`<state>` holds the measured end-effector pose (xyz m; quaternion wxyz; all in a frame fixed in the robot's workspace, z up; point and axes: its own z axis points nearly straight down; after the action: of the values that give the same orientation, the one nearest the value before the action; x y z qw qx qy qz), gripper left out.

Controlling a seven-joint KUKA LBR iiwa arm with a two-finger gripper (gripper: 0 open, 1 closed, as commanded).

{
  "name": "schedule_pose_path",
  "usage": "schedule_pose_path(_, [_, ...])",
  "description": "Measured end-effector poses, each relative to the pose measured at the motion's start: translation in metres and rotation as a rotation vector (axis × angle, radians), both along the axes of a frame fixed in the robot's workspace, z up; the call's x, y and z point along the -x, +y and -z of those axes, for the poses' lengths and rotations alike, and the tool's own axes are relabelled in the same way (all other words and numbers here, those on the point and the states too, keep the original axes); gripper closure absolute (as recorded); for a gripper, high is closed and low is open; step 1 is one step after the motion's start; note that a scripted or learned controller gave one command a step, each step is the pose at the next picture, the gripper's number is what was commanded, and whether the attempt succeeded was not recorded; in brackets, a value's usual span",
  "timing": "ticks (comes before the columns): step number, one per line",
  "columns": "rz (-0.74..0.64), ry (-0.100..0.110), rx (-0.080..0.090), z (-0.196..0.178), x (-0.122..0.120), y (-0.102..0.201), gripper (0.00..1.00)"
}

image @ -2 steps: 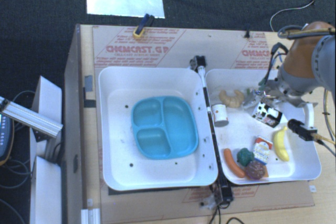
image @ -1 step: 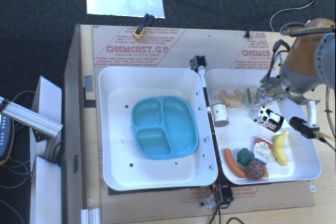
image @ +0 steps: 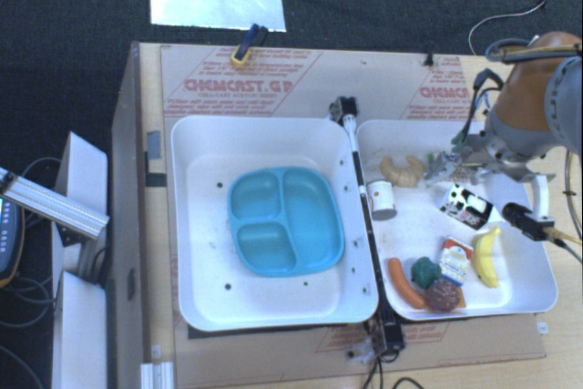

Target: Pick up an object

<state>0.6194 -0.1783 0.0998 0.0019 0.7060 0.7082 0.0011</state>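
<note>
1. The bench sheet (image: 273,77) carries red printing, "CHEMCAST GP", beside the left bin's 12 o'clock edge and again, partly hidden, at the right bin's 1 o'clock corner.
2. The left bin (image: 205,159) holds a blue three-compartment tray (image: 284,221) at its centre.
3. In the right bin (image: 410,223): a tan piece (image: 402,169) at 11 o'clock, a white cup (image: 380,199) at 9 o'clock, a black-and-white carton (image: 465,206) near centre; its print is unreadable.
4. At 5 o'clock lie a banana (image: 487,256), small white packet (image: 455,261), green item (image: 424,271), carrot (image: 405,282) and dark red fruit (image: 444,295).
5. The gripper (image: 453,161) hangs at the bin's 12 o'clock, between the tan piece and carton; whether the pincer is spread or pressed together cannot be told.
</note>
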Motion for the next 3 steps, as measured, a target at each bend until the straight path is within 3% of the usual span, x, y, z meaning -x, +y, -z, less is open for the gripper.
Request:
schedule_pose_path(1, [-0.002, -0.001, 0.001, -0.05, -0.05, -0.022, 0.0])
schedule_pose_path(2, [0.002, 0.001, 0.0, 0.014, 0.0, 0.001, 0.0])
schedule_pose_path(3, [0.002, 0.003, -0.001, 0.015, 0.028, 0.0, 0.0])
